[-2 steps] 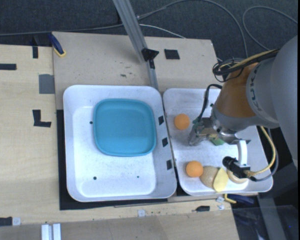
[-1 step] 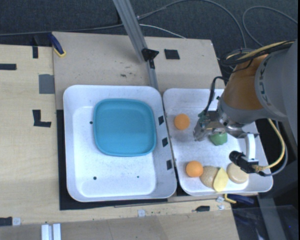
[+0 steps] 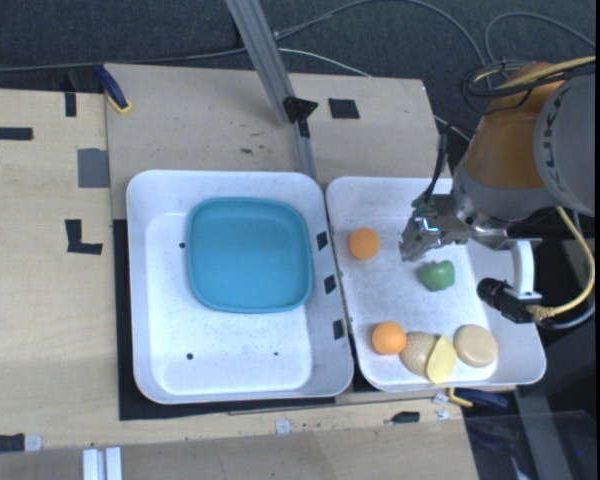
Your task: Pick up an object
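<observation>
My gripper (image 3: 418,245) hangs over the middle of the right bin (image 3: 380,206), reaching in from the right. A green object (image 3: 438,275) lies just below and right of the fingertips. An orange ball (image 3: 363,244) sits to the left of the gripper. Near the bin's front lie a second orange ball (image 3: 388,338), a tan lump (image 3: 418,348), a yellow piece (image 3: 441,360) and a beige round object (image 3: 475,345). Nothing shows between the fingers.
The left bin (image 3: 150,298) holds a blue square plate (image 3: 249,254). A grey pole (image 3: 270,58) slants across the back of the bench. Cables loop at the right around the arm.
</observation>
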Robot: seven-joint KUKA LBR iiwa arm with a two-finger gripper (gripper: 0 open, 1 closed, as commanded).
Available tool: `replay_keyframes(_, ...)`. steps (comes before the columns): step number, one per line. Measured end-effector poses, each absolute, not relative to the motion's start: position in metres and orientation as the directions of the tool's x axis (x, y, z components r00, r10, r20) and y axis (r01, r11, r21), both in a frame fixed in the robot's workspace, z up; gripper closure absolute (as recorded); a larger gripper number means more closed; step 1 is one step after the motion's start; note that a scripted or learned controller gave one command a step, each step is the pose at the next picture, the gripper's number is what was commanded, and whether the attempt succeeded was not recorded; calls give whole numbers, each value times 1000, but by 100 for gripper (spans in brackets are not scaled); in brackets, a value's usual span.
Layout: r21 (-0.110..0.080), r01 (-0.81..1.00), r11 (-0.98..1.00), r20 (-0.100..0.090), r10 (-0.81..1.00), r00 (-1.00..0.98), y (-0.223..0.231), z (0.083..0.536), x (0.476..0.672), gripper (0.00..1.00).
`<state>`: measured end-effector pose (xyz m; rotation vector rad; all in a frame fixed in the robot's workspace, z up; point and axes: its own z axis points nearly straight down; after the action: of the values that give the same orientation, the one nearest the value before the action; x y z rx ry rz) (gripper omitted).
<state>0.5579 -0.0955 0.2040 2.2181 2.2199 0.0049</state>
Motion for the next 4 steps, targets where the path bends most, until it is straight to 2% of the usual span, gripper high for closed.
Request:
replay_keyframes(1, 3, 1000, 0, 0, 1000, 0, -95, 247, 558, 100)
replay_keyframes(3, -1, 1000, 4, 1, 1000, -4, -6, 225, 602, 100)
replay_keyframes(4, 0, 1000, 4, 1, 1000, -4, 37, 236, 627, 100)
